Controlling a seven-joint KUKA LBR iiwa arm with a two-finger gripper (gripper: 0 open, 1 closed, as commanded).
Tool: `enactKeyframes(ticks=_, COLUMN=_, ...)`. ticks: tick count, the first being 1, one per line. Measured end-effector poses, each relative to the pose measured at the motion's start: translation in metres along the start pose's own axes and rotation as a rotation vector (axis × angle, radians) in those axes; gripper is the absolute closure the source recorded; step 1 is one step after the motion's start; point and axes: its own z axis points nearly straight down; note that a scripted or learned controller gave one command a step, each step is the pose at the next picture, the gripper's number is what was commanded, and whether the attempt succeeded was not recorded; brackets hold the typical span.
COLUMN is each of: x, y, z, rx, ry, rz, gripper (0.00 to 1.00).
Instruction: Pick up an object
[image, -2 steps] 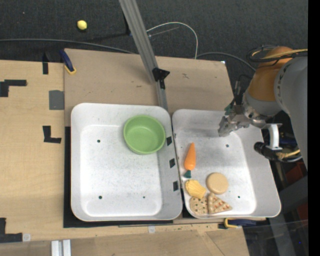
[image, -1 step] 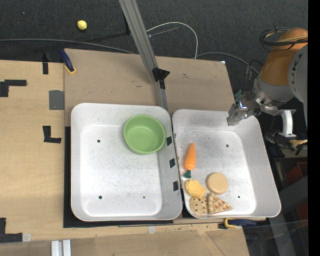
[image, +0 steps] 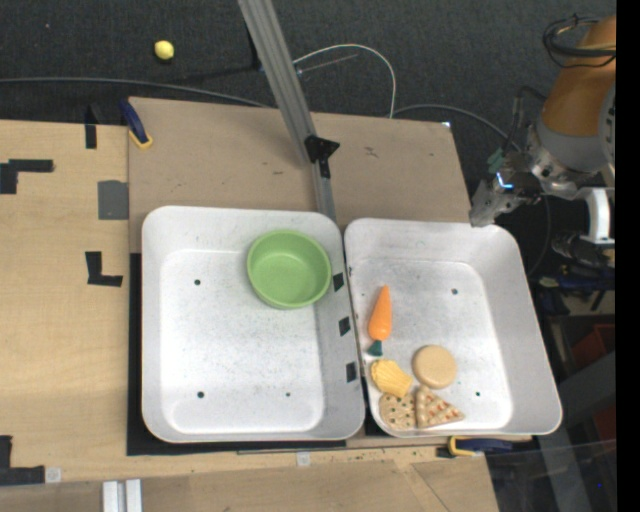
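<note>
The right bin (image: 480, 300) holds an orange carrot (image: 380, 312) near its left wall. Toward its front lie a yellow corn piece (image: 390, 377), a round tan bun (image: 434, 366), a round cracker (image: 396, 410) and a pizza slice (image: 436, 410). A green bowl (image: 289, 268) sits in the back right of the left bin (image: 200, 340). My gripper (image: 487, 205) hangs off the right bin's back right corner, outside the rim and well away from the food. Nothing shows between its fingers.
A grey metal pole (image: 290, 90) slants from the top of the view down to the gap between the bins. Cables run over the dark floor behind the bench. A small yellow ball (image: 164, 49) lies at the top left.
</note>
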Motion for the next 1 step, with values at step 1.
enactKeyframes(ticks=1, x=0.0001, y=0.0015, z=-0.0520, rx=0.000, ry=0.000, rz=0.000, gripper=1.00)
